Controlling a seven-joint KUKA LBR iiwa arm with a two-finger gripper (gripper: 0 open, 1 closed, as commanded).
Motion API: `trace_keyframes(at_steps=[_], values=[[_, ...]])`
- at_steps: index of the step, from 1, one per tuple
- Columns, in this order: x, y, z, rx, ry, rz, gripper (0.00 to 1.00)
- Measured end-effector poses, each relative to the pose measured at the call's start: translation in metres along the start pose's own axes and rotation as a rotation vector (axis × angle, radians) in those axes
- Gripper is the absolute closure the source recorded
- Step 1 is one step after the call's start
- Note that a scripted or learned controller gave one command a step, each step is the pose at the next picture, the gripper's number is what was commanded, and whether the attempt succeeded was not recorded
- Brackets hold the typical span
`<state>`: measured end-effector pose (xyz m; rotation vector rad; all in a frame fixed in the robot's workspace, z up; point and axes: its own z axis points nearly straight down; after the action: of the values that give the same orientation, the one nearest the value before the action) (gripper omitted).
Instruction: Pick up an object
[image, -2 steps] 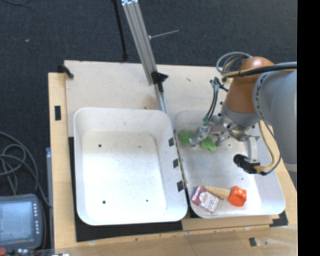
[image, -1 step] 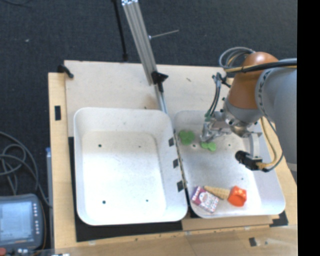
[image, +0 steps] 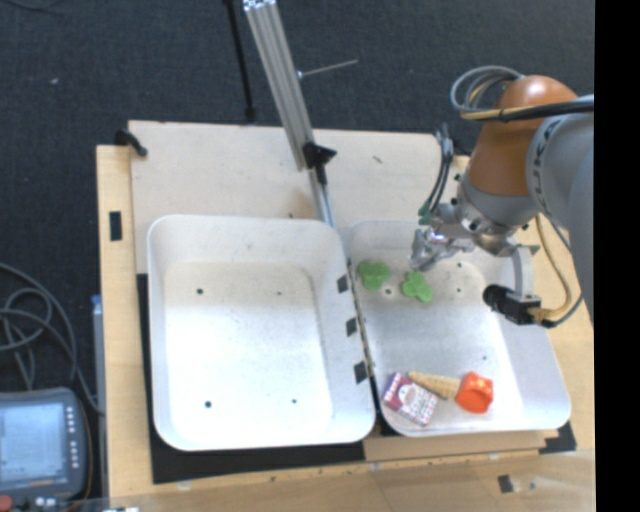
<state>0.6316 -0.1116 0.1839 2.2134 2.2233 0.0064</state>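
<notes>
Camera view shows you the fingers low in the right bin, just above a green piece; whether they're parted, you cannot tell.

Five small things lie in the right-hand shallow white bin. Near its upper left sits a rounded green plastic piece, flat on the bin floor close to the left wall. Just to its right, apart from it, lies a second, lumpier green plastic piece. Along the bottom edge, a small purple-and-white printed packet lies flat and askew. A tan cone-shaped piece lies on its side, touching the packet, its wide end meeting a bright orange chunky block.
</notes>
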Motion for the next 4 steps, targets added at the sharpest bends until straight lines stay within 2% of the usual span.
trace_keyframes(at_steps=[1, 2, 3, 4], values=[[0.003, 0.003, -0.064, -0.003, -0.001, 0.001, 1.0], [0.002, 0.004, -0.088, 0.002, 0.0, 0.001, 1.0], [0.049, -0.01, -0.082, 0.006, 0.0, 0.0, 1.0], [0.1, -0.011, -0.085, 0.005, 0.002, -0.002, 1.0]])
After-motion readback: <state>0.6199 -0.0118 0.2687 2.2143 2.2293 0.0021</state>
